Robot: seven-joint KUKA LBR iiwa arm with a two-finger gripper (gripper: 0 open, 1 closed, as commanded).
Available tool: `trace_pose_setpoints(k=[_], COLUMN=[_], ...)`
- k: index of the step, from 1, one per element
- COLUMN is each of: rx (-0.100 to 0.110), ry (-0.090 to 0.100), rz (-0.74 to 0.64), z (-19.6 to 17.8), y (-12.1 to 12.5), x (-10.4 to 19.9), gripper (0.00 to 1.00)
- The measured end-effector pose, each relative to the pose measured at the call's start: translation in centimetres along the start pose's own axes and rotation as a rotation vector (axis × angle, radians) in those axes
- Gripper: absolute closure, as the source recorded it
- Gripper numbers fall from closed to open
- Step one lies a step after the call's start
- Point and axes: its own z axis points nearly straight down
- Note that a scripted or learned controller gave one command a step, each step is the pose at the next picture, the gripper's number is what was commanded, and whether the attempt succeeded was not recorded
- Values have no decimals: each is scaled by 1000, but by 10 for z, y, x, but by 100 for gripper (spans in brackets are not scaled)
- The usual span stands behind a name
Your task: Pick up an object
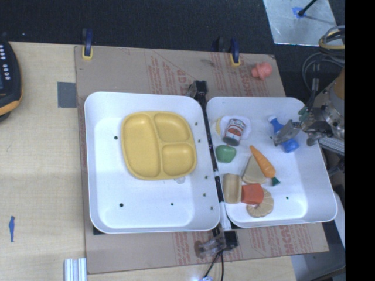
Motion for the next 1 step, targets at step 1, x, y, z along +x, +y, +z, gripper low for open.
trace_pose_setpoints(k=[1], rx=[12], ry=[5], rz=[0], z=[93], y=[-41], x=[40], gripper=[0])
